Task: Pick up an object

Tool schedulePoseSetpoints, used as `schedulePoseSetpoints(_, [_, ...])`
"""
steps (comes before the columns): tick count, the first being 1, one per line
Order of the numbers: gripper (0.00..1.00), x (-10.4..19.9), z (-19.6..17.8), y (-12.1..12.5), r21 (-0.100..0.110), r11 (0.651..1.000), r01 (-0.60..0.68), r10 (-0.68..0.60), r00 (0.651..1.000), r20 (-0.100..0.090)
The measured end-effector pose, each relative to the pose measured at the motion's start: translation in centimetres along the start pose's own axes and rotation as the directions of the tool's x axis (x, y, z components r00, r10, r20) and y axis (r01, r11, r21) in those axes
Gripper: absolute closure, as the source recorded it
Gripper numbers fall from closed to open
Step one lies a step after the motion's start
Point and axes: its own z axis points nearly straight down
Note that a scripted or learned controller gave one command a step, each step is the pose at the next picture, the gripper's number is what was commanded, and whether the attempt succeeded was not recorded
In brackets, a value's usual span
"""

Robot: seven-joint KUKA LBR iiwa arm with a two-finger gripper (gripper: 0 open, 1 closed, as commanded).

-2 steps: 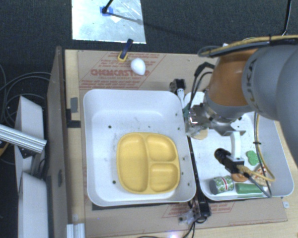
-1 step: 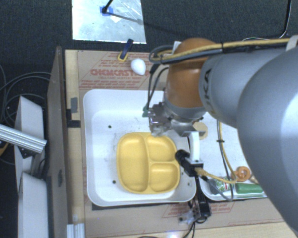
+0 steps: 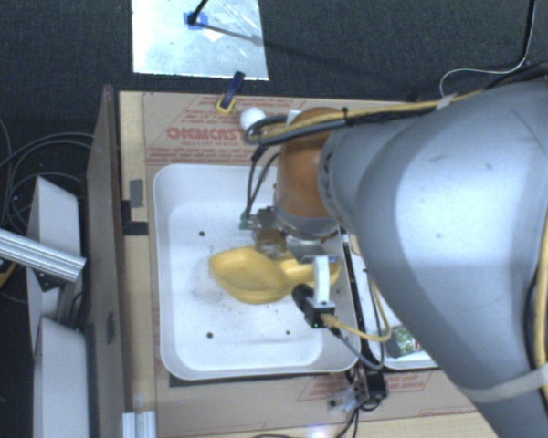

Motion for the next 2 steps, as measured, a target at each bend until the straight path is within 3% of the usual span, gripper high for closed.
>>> schedulePoseSetpoints(1, [1.00,-7.6,-10.6,7.1,-0.002,1.000,-0.006,0.006,1.000,0.002])
schedulePoseSetpoints(2, [1.00,-2.6,-10.0,8.5,0.007,1.000,0.003,-0.003,1.000,-0.001])
